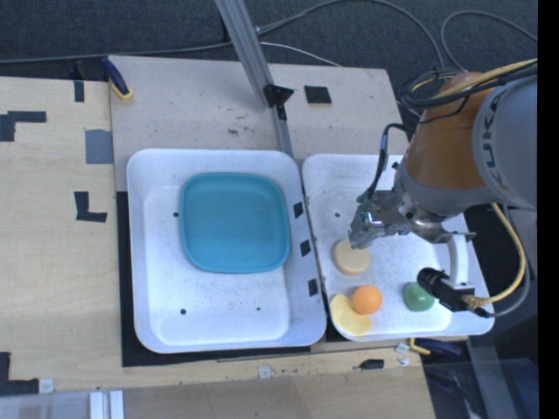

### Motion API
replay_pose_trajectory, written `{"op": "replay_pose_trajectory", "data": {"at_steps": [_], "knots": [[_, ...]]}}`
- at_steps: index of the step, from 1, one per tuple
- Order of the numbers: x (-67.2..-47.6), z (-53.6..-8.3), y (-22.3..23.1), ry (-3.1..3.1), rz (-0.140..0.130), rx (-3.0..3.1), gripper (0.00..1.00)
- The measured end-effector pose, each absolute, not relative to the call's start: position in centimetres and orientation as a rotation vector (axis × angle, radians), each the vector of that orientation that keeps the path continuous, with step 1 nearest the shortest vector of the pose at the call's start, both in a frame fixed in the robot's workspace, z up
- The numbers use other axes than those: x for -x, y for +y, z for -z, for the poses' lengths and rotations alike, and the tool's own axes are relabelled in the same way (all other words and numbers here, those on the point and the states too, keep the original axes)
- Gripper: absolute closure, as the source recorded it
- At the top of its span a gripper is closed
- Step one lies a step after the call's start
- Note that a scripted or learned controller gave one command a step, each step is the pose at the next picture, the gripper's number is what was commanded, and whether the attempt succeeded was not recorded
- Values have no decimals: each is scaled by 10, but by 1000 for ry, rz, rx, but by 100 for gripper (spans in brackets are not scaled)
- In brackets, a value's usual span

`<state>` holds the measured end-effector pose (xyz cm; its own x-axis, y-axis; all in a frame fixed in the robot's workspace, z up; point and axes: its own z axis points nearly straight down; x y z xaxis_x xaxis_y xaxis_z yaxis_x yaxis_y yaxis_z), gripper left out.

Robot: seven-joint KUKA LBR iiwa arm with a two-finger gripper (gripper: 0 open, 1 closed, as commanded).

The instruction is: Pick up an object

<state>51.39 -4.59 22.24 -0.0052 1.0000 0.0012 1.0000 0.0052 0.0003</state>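
Arm bent over right bin [319, 201], pincer [360, 236] above tan disc [351, 258].

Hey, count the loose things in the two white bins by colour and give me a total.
Blue: 1, the plate in the left bin
Beige: 1, the disc
Orange: 1, the ball
Yellow: 1, the piece
Green: 1, the lump
Total: 5, four of them in the right bin.

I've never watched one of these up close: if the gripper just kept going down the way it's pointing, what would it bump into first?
Most likely the tan round piece in the right bin; the gripper sits just above it in this view, though its height is hard to judge.
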Motion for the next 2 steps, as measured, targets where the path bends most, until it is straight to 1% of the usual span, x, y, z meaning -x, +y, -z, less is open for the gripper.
{"op": "replay_pose_trajectory", "data": {"at_steps": [1, 2], "knots": [[-510, -218, 15, -2226, 0, 2215, 100], [-510, -216, 59, -2224, -1, 2216, 100]]}}
